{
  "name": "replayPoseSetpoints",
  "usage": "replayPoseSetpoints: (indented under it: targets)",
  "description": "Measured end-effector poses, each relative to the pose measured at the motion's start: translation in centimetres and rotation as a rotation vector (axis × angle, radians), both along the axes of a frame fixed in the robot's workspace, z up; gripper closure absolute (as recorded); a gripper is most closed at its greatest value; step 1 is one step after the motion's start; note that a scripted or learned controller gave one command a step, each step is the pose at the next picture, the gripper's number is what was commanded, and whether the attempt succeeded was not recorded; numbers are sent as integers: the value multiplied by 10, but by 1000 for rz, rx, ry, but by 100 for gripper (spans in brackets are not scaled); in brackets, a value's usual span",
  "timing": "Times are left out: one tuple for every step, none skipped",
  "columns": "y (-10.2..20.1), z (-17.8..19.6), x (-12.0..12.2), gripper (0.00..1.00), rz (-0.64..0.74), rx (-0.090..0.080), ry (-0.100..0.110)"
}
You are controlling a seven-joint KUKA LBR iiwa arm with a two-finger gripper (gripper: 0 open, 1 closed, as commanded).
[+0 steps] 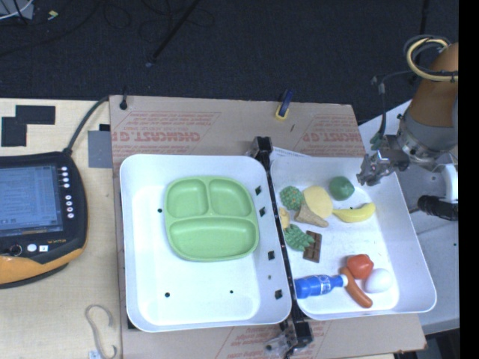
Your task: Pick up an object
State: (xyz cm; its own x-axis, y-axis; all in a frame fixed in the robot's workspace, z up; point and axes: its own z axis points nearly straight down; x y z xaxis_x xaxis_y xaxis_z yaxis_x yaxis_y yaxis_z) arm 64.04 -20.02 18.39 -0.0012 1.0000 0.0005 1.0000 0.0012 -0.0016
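Left shallow white bin (pixel 142 275): green sectioned plastic plate (pixel 211 219). Right shallow white bin (pixel 408 275): yellow toy banana (pixel 355 213), blue bottle (pixel 318 285), white egg (pixel 379 280). Two-finger gripper (pixel 370 172) above rim, grip state unclear.

A dark carpeted floor (pixel 224 36) crossed by cables fills the far side. The wooden bench (pixel 45 133) carries a cardboard sheet (pixel 224 126) under 2 white bins (pixel 142 275); a teach pendant (pixel 37 212) lies at the left edge.

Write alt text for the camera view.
A grey-and-orange arm's gripper hovers at the right bin's upper right edge, near toy food including a banana. The left bin holds a green divided plate.
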Motion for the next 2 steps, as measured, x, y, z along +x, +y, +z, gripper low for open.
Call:
replayPoseSetpoints:
  targets:
    - [-2, 44, 1, 100, 1, 0, 0]
    - [49, 51, -17, 100, 3, 3, 6]
